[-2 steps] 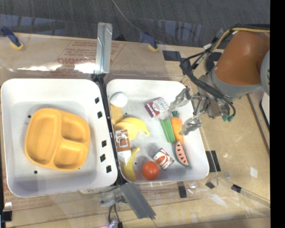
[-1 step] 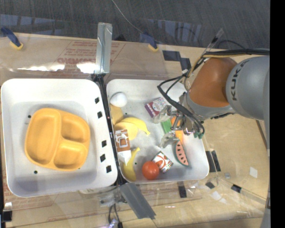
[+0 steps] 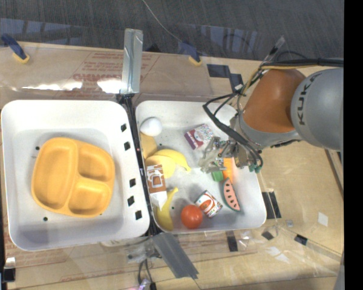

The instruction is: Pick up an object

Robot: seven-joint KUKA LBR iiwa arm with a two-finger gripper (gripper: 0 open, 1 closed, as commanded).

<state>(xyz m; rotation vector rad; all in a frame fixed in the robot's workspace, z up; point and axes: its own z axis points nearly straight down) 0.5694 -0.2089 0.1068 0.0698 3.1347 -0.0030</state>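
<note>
Bench [image 3: 60, 71], two white bins. Gripper [image 3: 218, 156] low in right bin [image 3: 254, 216], carrot [image 3: 228, 169] at its 4 o'clock; grasp state indeterminate.

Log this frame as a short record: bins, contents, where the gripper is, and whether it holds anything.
left bin: yellow divided tray
right bin: white ball, bananas, tomato, watermelon slice, carrot, small packets
gripper: low over the right bin's right half, by the carrot
fingers: hidden among clutter, state unclear
held object: none visibly between the fingers
arm: reaches in from the right
</note>
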